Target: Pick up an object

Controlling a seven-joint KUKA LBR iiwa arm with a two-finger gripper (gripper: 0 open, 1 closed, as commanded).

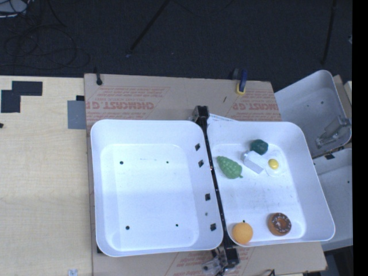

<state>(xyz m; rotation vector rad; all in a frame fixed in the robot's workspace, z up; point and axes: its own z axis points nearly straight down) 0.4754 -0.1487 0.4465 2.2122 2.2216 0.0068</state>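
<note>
Orange ball (242,233), donut (279,223) in rt bin (310,177).

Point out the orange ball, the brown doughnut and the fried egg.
orange ball (242,233), camera view, middle of its top.
brown doughnut (279,223), camera view, on its ring.
fried egg (273,164), camera view, on the yolk.

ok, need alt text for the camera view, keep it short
Two shallow white bins sit side by side on a bench; the right bin holds a green leafy toy, a dark green ball, a white block, a fried egg, an orange and a brown doughnut. The left bin sits beside it.
</note>
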